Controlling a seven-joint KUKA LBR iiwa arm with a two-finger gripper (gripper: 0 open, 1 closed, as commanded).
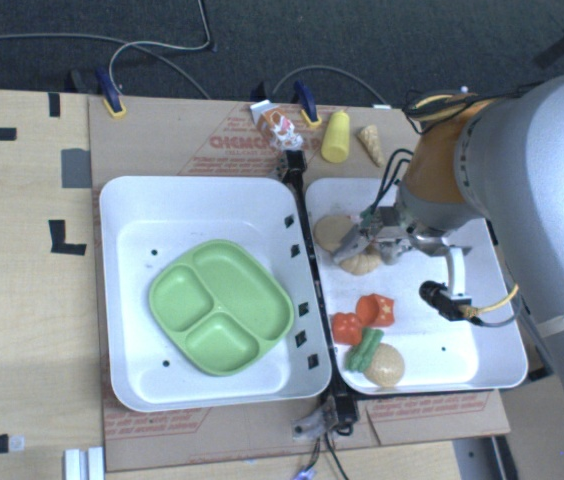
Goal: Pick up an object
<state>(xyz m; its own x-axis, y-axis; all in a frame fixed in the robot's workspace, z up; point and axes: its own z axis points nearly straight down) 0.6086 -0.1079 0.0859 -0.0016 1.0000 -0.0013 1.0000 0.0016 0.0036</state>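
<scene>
Beige food pieces (347,243), a flat tan round one and a paler lump touching it, lie at the upper left of the right bin (502,368), close to the divider between the two bins. These look like the pick target, since the tool (354,250) sits right over them. The tool's dark fingers splay apart, one toward the tan round piece and one toward the paler lump, so the tool is spread, not clenched. Nothing visibly sits between the fingers; contact with the lump is likely but hard to confirm from this angle.

Step in hand, as a judgement: approach or descent onto the target, grasp not yet made. Next move calls for lowering squarely over one piece, closing, then lifting straight up. Risk: the two pieces touch, so the fingers may straddle both or push one aside; the bin wall is near too.

Below the tool in the right bin: two red pieces (362,318), a green stalk (365,350), a pale round item (386,364), all clustered. The left bin (127,208) carries a green divided plate (220,306). Above the right bin, on the surface (22,268), a yellow item (335,136) lies.
</scene>
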